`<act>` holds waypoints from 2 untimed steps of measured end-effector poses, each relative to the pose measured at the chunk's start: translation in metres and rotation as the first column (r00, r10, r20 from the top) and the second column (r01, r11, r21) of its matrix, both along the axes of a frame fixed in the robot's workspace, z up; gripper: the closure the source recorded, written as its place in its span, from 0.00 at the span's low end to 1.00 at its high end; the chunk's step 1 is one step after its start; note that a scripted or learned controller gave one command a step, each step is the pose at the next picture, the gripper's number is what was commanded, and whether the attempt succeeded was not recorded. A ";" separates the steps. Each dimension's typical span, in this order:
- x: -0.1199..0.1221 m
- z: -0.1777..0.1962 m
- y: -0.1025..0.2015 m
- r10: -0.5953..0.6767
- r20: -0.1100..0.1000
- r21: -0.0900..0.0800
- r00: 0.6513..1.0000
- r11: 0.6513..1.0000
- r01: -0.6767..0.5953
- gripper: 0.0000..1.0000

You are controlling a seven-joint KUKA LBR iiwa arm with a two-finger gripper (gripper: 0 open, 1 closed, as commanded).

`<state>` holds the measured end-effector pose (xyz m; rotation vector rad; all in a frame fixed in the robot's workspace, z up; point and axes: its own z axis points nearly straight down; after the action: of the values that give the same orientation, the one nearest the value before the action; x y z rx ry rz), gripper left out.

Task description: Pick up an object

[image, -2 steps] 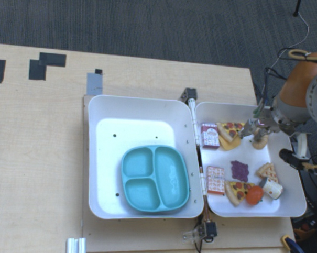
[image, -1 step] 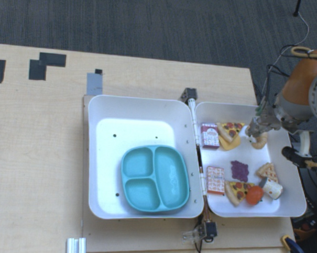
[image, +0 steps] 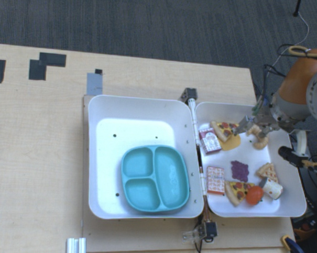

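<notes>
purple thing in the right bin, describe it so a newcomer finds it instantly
Start at the right bin, the one crowded with toy food. Near its middle lies a small flat purple piece, just above a pizza slice and right of a red-and-white packet. It is the sole dark purple item there.

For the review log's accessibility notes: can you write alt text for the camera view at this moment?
A grey arm with an orange band reaches from the right, its gripper over the far part of the right bin, which holds toy pizza slices, small cards and a red tomato. The left bin holds a blue divided plate.
</notes>
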<state>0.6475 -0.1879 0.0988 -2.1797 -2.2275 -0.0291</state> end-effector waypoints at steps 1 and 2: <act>0.002 0.012 -0.004 0.003 0.011 -0.014 1.000 1.000 -0.003 1.00; 0.002 0.012 -0.004 0.003 0.011 -0.014 1.000 1.000 -0.003 0.00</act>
<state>0.6490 -0.1915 0.1106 -2.1885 -2.2440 -0.0257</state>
